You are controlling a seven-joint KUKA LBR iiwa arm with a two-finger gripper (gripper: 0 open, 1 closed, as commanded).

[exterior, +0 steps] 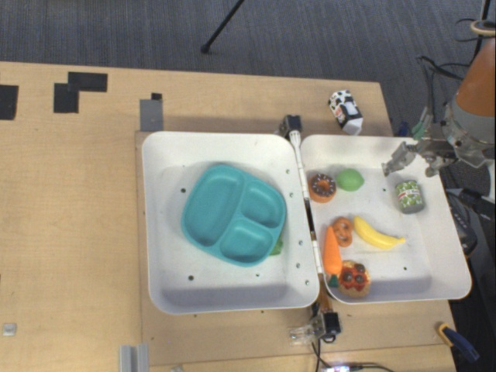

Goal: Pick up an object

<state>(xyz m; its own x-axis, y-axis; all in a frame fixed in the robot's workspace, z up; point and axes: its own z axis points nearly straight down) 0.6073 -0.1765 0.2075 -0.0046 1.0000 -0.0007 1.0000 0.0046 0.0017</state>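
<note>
We see our metal two-finger gripper [412,160] spread open, holding nothing, with the small green-labelled can [408,195] just below it.

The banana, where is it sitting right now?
The banana lies in the right-hand bin, near its middle, just right of a small orange toy and below and left of a green-labelled can.
</note>
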